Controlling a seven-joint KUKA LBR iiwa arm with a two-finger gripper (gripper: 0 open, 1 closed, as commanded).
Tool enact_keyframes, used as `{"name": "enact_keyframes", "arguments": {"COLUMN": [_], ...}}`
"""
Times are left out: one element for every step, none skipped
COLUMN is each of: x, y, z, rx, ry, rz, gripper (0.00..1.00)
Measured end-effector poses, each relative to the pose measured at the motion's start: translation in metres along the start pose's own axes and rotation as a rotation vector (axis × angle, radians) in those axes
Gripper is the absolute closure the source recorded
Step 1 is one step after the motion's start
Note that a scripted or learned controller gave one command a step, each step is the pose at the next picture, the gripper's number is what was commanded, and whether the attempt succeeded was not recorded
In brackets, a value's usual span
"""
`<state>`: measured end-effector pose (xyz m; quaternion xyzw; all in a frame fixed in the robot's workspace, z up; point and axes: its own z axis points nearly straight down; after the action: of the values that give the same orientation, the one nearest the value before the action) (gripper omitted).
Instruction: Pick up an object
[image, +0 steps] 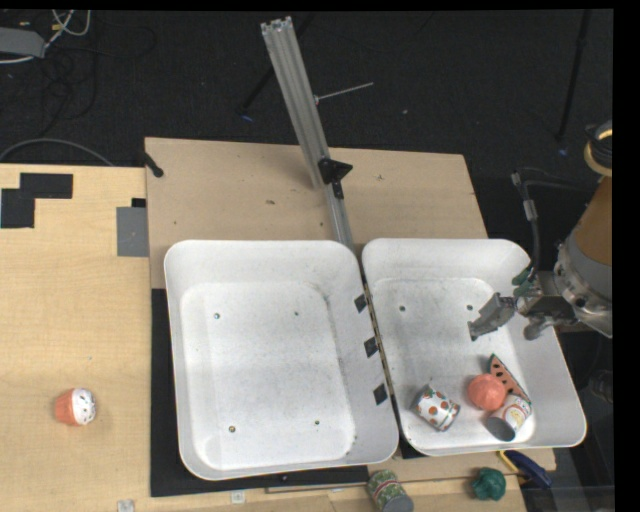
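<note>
from the camera above, the grey arm with its orange band (606, 225) reached in from the right, and its two-finger claw (515, 314) hung over the right-hand shallow white bin (440, 265), near that bin's right wall. the claw stood wide, its two dark fingers (489, 318) spread apart with nothing between them (bare bin floor showed in the gap).

the things to pick lay in the near right corner of that same bin, below the claw and apart from it: a small white cup with red dots (436, 408) tipped on its side, a round orange-pink ball (487, 391) just beside it, a brown wedge-shaped piece (507, 374) touching the ball's right side, and a pale cylinder with a dark open end (509, 416) lying just below the ball.

the left-hand shallow white bin (262, 355) sat beside the first one, their walls touching. outside the bins, an orange and white round toy (75, 407) rested on the pale wooden desk (60, 300) at far left, and a green lump (488, 484) lay at the near edge, by a patterned can (385, 490).
</note>
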<state>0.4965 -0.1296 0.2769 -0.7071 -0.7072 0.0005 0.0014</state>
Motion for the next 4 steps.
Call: {"name": "enact_keyframes", "arguments": {"x": [0.0, 0.008, 0.006, 0.013], "y": [0.0, 0.004, 0.003, 0.005], "z": [0.0, 0.06, 0.124, 0.184], "rx": [-0.001, 0.007, 0.008, 0.001], "ry": [0.0, 0.001, 0.001, 0.0], "rz": [0.002, 0.001, 0.001, 0.001], "gripper": [0.0, 0.0, 0.0, 0.0]}}
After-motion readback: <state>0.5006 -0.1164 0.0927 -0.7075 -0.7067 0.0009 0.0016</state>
